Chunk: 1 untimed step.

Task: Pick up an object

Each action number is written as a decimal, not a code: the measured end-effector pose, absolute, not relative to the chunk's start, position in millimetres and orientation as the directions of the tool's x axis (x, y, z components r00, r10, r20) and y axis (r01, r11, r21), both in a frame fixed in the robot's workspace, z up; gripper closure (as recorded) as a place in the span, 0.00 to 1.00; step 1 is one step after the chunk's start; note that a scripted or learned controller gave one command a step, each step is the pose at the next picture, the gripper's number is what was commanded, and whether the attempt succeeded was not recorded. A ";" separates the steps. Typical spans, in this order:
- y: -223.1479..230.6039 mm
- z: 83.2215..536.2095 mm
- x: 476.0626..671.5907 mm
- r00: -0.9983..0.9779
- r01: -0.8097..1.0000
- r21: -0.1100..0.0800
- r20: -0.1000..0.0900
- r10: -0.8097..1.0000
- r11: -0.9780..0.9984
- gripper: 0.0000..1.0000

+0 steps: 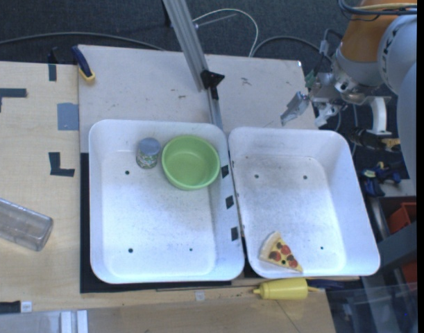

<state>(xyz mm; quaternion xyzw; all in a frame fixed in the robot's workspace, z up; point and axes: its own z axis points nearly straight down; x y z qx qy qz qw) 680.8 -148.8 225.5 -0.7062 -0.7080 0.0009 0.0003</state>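
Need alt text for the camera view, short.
The gripper hangs above the far edge of the right bin, which holds a toy pizza slice near its front. The left bin holds a green bowl beside a small can.

Grey arm [406, 44], orange band [378, 12], black cables, metal claw [305, 108].

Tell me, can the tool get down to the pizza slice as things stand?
Probably yes. The pizza slice lies alone near the right bin's front edge, nothing over it; the tool sits beyond the far rim.
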 end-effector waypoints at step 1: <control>-149.0 225.5 680.7 -0.002 1.000 -0.002 -0.002 1.000 0.002 0.00</control>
